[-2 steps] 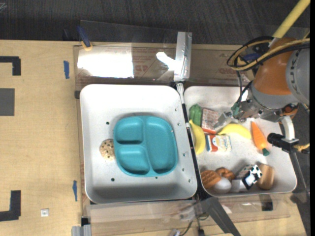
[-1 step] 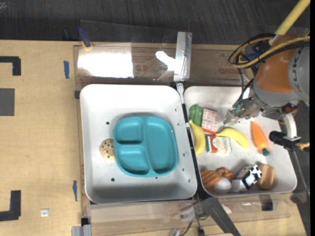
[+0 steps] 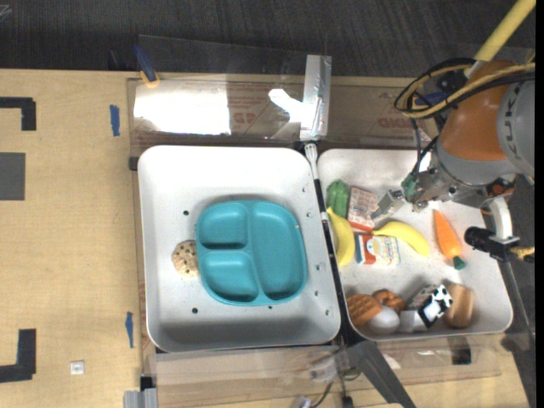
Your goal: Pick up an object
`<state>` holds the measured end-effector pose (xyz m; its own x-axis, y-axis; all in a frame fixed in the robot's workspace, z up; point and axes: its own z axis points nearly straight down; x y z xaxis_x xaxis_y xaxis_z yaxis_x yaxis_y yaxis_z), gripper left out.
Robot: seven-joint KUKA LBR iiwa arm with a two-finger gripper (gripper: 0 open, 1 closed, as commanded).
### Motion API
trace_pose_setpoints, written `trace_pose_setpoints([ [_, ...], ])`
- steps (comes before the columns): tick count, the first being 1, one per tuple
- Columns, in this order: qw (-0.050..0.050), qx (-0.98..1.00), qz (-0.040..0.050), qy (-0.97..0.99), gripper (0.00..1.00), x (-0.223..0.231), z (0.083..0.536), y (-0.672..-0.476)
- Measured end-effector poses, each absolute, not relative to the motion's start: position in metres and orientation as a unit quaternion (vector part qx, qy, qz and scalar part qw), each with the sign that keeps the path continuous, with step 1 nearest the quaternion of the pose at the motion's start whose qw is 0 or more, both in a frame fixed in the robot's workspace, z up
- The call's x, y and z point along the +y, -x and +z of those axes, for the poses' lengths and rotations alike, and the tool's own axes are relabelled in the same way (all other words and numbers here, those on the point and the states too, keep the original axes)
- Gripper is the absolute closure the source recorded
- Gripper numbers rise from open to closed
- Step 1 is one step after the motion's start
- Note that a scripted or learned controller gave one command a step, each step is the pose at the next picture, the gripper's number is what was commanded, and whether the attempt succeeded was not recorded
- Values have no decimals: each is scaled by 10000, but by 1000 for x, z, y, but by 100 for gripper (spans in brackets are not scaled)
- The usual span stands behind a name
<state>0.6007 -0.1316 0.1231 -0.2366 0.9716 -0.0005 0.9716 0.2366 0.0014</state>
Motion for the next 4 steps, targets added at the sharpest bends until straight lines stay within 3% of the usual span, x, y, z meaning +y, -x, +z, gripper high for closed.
trace_pose_setpoints([
  [1,105,7727,74,-6346,0,-147,96,-573],
  [2,17,8392,8,-5438,0,-131,87,-569],
  [4,22,8300,10,-5577,0,-115,98,-579],
])
